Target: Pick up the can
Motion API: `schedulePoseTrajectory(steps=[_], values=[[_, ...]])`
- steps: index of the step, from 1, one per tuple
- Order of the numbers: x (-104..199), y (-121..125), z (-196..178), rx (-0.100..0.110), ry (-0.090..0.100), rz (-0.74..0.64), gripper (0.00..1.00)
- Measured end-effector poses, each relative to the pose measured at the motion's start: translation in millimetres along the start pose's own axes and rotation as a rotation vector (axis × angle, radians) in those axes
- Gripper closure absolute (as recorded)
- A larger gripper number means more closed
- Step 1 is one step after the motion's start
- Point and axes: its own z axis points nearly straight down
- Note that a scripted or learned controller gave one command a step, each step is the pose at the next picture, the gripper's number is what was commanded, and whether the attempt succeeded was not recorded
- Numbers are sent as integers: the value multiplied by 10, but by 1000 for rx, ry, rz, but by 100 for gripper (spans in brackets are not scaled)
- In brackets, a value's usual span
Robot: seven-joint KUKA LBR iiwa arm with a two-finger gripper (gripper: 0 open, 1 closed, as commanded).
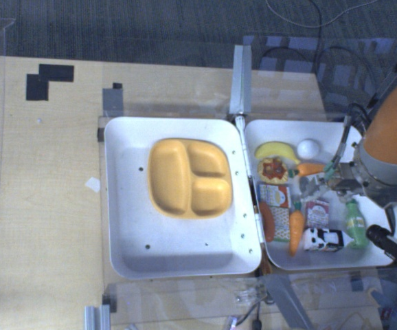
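The can [274, 170], small with a red and yellow label, stands in the right bin [322, 263] just below a yellow banana [274, 150]. My gripper [330, 177] hangs over the middle of that bin, to the right of the can and apart from it, close to a small carrot [311, 168]. Behind it the grey arm with its orange band [394, 133] covers the bin's right side. Nothing shows as held.
Also in the right bin are a white ball [308, 147], a printed carton [274, 196], a sausage [266, 222], a larger carrot [295, 229], a pink packet [317, 214], a cow toy [322, 239] and a green bottle [354, 223]. The left bin [126, 205] holds a yellow divided tray [188, 177].
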Motion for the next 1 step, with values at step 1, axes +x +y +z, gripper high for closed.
schedulePoseTrajectory(steps=[1], values=[[-283, -123, 992, -6, -3, -92, 0]])
